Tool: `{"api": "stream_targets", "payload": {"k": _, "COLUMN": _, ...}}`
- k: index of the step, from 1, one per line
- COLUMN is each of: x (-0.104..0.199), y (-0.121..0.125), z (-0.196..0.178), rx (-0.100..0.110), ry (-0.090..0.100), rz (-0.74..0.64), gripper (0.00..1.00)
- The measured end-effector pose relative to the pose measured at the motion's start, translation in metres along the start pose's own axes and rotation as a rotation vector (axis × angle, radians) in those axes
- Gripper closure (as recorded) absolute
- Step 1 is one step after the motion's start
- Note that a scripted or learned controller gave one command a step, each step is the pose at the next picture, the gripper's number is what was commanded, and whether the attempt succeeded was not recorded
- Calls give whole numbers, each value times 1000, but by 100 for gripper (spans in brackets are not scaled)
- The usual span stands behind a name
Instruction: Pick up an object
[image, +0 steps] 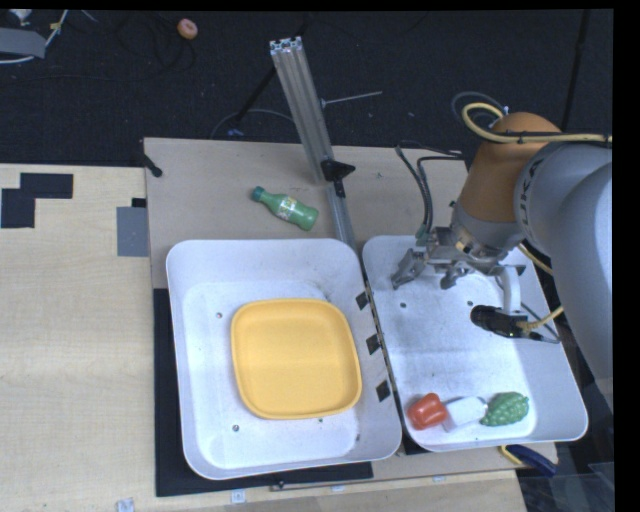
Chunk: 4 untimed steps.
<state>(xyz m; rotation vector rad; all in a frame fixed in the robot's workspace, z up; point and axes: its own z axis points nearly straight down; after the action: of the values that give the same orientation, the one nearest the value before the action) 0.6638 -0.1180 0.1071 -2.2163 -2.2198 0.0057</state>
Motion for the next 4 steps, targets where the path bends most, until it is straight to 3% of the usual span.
{"api": "stream_targets", "payload": {"k": 1, "x": -1, "y": 1, "z": -14, "rx": -6, "ry": -1, "rz": 0, "gripper": 100}}
{"api": "stream_targets", "payload": {"k": 4, "x": -13, "y": 4, "z": -155, "rx": -10, "ry": -1, "rz": 2, "gripper": 100}}
